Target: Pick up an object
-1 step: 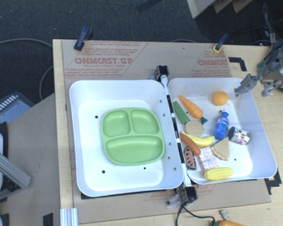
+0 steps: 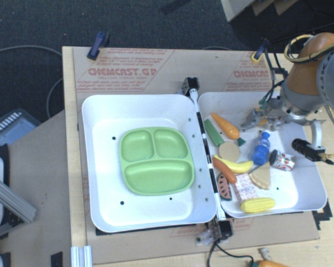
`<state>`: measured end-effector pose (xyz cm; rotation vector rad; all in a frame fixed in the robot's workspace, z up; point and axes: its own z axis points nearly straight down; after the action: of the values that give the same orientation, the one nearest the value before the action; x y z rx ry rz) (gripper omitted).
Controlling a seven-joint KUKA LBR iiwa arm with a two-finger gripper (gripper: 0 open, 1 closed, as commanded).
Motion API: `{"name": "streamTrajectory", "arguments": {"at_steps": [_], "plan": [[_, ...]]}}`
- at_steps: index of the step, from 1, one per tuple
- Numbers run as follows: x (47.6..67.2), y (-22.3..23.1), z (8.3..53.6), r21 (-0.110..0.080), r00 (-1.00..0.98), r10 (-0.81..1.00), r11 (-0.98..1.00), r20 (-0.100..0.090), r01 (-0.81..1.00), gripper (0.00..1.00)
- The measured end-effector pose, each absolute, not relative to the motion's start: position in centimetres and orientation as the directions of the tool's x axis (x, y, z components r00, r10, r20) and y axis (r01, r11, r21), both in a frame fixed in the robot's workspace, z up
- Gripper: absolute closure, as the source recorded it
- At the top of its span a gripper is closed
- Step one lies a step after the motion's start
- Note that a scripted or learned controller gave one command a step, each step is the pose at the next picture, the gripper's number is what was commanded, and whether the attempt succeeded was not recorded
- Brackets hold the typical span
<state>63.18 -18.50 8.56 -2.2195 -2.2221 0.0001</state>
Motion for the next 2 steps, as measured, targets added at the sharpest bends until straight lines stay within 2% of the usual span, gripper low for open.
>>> {"name": "streamTrajectory", "arguments": {"at_steps": [1,2], "plan": [[64.5,-19.1,8.5,0.003,-0.002,1.000,0.002,-0.002,1.000,0.00],[66.7,-19.5,8.5,0.003,-0.002,1.000,0.002,-0.002,1.000,0.00]]}}
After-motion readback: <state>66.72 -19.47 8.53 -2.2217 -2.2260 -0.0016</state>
